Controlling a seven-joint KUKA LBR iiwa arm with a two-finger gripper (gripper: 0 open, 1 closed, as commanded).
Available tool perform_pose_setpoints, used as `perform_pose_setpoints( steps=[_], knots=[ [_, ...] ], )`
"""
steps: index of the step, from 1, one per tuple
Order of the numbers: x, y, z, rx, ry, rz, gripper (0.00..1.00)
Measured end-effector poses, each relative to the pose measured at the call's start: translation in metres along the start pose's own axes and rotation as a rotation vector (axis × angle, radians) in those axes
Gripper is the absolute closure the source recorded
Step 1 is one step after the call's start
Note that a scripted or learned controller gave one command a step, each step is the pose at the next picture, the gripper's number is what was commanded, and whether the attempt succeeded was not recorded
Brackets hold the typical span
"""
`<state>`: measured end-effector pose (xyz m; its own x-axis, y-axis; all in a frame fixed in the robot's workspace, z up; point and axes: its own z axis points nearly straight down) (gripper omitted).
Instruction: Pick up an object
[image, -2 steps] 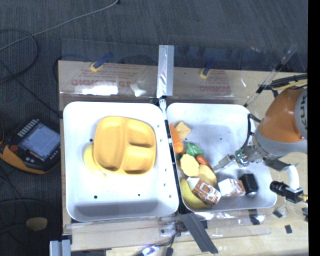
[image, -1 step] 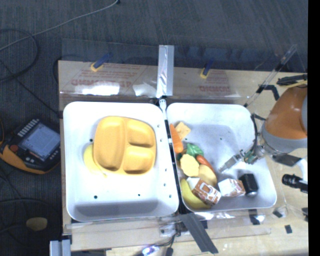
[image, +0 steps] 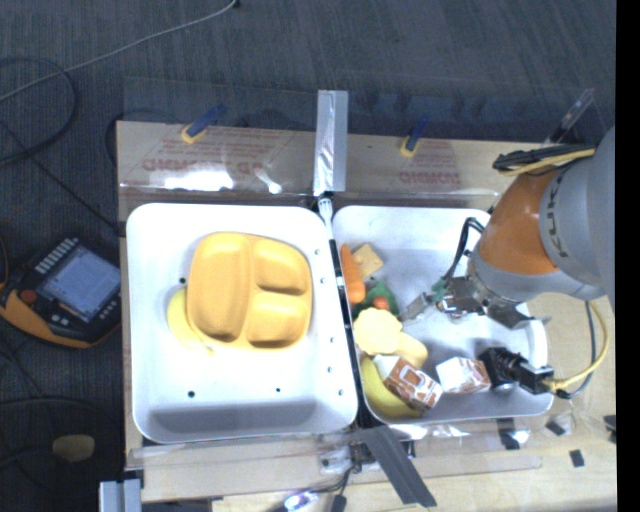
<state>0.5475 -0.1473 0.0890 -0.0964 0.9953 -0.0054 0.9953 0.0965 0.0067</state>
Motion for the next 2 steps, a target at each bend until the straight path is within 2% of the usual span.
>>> perform_pose_setpoints(
  steps=[1, 2],
  knots=[
    [0.029, -0.007, -0.107, 0.016, 0.006, -0.004, 0.00],
    [0.015, -0.041, -0.002, -0.003, 0.006, -0.132, 0.00]
  ],
)
